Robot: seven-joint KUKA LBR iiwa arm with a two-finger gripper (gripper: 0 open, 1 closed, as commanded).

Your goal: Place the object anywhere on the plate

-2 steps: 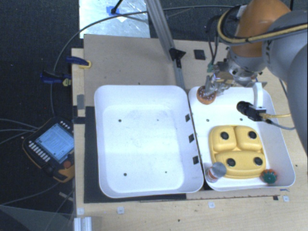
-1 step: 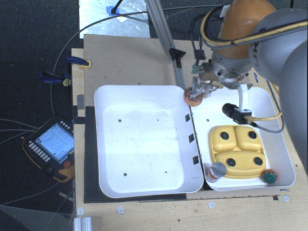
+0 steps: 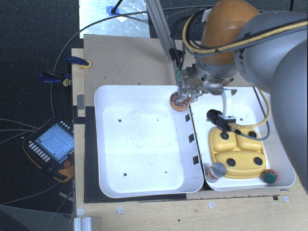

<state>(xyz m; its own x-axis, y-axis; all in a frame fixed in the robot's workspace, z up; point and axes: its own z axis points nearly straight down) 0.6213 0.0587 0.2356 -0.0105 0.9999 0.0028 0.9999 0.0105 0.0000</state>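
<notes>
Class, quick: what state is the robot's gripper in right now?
Gripper: cannot be told; it sits at the left bin's far right corner, above a small round brown object.

A tan board (image 3: 130, 61) tops the bench and serves as the landmark here. Dark carpet-like floor (image 3: 33, 28) lies to its left and behind it. Off its left edge rests a handheld control pad (image 3: 52, 146) with a lit blue screen, cables trailing from it. Blue clamps (image 3: 72, 61) grip the board's left rim. Behind the board lies a shiny silver sheet (image 3: 113, 13).
</notes>
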